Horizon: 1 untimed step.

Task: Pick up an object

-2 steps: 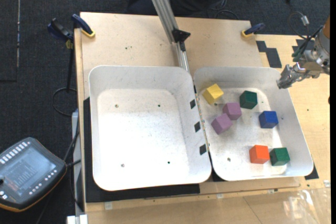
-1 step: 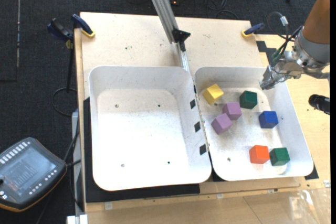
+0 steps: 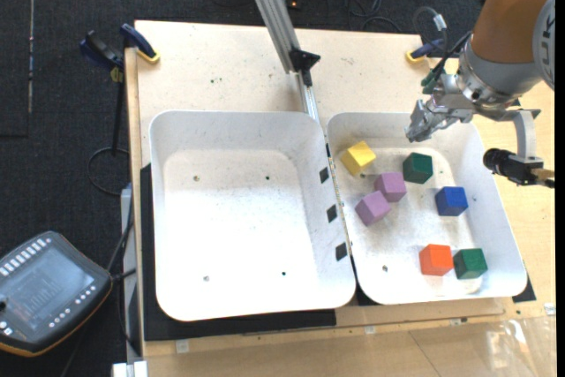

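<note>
Two white bins sit side by side on a pale table [image 3: 229, 57], blocks gathered in the right bin [image 3: 503, 269].

Nearest lie an orange block [image 3: 435, 260] touching a green block [image 3: 470, 262]; farther back, a blue block [image 3: 451, 200], two purple blocks, a dark green block [image 3: 418, 167] and a yellow block [image 3: 359, 158]; the tool [image 3: 422, 126] hovers above them, its grip state unclear.

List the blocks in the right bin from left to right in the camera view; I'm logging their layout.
Yellow block → lower purple block → upper purple block → upper green block → orange block → blue block → lower green block.
</note>
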{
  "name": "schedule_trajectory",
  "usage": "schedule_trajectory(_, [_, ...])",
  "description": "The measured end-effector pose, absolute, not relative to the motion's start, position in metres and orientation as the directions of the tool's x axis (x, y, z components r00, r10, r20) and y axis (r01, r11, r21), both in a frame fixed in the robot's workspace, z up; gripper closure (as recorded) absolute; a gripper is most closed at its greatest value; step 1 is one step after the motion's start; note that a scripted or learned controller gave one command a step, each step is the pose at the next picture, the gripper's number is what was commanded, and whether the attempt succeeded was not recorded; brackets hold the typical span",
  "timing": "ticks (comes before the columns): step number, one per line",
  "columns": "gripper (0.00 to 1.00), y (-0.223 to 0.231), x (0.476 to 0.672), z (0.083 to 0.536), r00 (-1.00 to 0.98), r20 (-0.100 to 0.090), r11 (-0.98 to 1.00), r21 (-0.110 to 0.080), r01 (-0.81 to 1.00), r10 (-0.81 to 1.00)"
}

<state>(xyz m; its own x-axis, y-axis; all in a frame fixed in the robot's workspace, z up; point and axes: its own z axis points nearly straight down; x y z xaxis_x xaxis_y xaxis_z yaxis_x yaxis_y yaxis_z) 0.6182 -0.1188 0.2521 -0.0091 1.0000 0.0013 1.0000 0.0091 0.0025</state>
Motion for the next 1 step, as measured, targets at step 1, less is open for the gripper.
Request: schedule_trajectory(1, [1.0, -0.059, 0.6167, 0.2475, -0.008, 0.002, 0.008, -0.001, 1.0, 1.0])
